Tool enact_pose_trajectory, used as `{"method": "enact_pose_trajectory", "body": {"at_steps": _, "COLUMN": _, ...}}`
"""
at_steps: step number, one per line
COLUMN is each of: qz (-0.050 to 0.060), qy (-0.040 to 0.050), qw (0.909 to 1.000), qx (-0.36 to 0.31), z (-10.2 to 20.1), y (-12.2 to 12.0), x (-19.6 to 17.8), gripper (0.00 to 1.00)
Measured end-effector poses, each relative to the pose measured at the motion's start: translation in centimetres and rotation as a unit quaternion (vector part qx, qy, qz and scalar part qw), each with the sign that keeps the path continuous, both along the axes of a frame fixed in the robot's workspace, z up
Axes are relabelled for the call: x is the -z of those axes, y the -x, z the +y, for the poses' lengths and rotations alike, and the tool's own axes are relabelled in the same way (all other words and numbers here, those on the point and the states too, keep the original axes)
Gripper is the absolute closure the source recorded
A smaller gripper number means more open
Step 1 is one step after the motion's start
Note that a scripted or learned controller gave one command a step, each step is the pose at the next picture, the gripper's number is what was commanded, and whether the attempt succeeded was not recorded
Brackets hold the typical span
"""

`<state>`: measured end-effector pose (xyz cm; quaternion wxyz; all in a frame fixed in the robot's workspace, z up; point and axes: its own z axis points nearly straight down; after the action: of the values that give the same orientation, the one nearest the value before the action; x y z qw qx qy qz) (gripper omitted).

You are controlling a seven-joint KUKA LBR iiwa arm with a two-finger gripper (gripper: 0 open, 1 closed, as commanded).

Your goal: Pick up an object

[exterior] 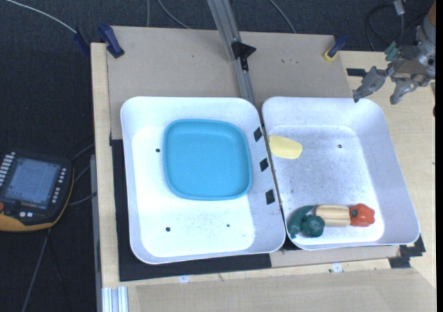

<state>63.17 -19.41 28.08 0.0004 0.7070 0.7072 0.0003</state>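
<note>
I see the gripper (pixel 383 90) at the upper right of the frame, above the bench just beyond the right bin's (pixel 387 139) far corner, fingers spread apart with nothing between them. In that bin, a yellow piece (pixel 285 147) lies at the upper left, against the wall. Along the lower edge sit a dark green item (pixel 306 224), a tan stick-shaped item (pixel 333 215) and a red item (pixel 362 215), touching in a row. Left bin (pixel 138 165) holds a blue square plate (pixel 207 158), centre of frame. A handheld pendant (pixel 31 189) lies at far left.
</note>
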Motion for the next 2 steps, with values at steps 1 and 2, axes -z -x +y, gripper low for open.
{"method": "enact_pose_trajectory", "body": {"at_steps": 1, "qz": 0.002, "qy": -0.0005, "qw": 1.0, "qx": 0.0, "z": 0.4, "y": 0.9, "x": 5.5, "gripper": 0.0}}
{"method": "enact_pose_trajectory", "body": {"at_steps": 2, "qz": 0.002, "qy": -0.0005, "qw": 1.0, "qx": 0.0, "z": 1.0, "y": 0.3, "x": 10.2, "gripper": 0.0}}
